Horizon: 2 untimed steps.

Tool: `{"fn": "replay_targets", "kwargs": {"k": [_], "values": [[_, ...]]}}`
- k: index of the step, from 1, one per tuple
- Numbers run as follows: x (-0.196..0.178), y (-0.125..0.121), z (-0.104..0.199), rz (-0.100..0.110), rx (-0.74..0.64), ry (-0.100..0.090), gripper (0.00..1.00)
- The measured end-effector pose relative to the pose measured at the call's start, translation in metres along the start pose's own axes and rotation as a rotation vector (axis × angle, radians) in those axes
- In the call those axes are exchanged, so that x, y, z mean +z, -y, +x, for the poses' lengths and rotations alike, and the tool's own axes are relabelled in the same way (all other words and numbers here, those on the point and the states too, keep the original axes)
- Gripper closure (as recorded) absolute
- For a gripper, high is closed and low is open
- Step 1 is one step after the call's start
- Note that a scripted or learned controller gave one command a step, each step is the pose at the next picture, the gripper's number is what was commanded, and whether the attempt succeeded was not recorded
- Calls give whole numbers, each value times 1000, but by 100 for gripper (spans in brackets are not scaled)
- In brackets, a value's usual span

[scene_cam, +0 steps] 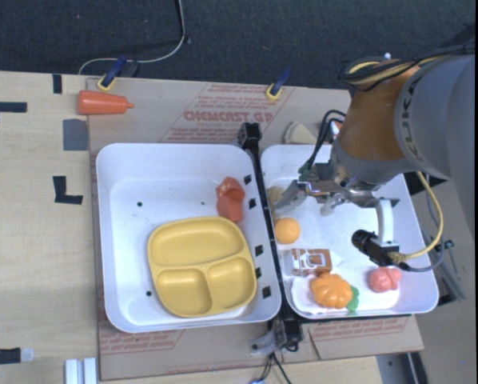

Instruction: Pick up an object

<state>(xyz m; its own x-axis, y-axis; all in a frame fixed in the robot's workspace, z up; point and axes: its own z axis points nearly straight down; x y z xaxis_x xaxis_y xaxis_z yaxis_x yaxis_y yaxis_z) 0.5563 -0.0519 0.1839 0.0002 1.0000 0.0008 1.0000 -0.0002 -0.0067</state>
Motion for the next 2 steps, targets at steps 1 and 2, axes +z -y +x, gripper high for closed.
{"fn": "replay_targets", "kwargs": {"k": [1,2], "values": [[49,-25,-44,-2,2,4,0],[-4,-59,-9,-11,-6,1,0]]}}
